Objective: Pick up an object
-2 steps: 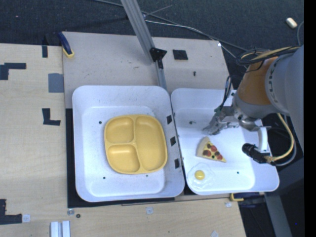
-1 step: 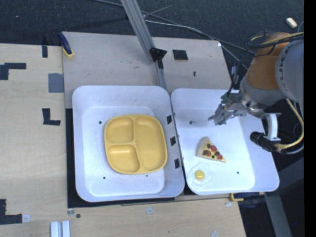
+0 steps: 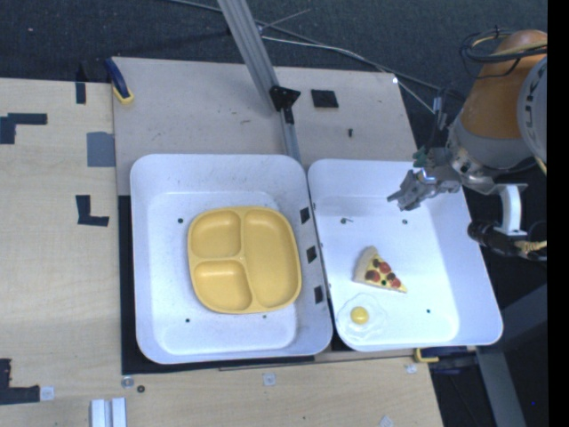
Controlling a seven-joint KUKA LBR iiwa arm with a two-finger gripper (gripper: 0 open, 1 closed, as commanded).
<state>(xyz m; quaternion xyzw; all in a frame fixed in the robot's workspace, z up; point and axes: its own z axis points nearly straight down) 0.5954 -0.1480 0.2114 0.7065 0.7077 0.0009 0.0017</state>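
From above, the gripper (image 3: 411,194) hangs over the right bin's (image 3: 444,238) far part, its fingers narrowly apart and holding nothing. The pizza slice (image 3: 380,270) lies flat near that bin's middle, well apart from the gripper; its long axis runs slantwise, tip toward the lower right, crust toward the upper left. A fried egg (image 3: 360,316) lies just nearer. The left bin (image 3: 160,238) holds a yellow tray (image 3: 244,259).

Grey arm (image 3: 511,105) from the right, claw (image 3: 407,197) low, empty.
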